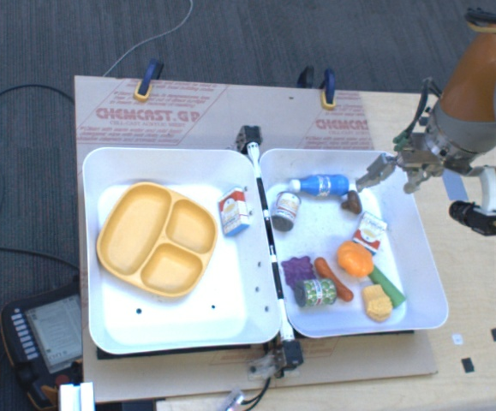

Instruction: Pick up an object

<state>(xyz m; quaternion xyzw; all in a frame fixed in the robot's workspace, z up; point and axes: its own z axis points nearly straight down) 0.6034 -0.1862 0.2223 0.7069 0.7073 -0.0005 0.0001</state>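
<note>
My gripper [390,180] hangs over the far right part of the right bin [419,229], open, with nothing between its fingers. One finger [371,175] slants toward a small brown object [351,201] just below and left of it. A blue bottle [320,185] lies on its side to the left of the gripper. Beneath the gripper sit a white and red carton [369,229] and an orange [355,259]. A small can [286,208] lies near the bin's left wall.
At the right bin's front lie purple grapes [295,271], a green can [316,293], a red sausage-like piece [333,279], a green vegetable [387,285] and a yellow block [378,302]. The left bin [119,324] holds a yellow divided plate [156,238] and a small carton [234,212].
</note>
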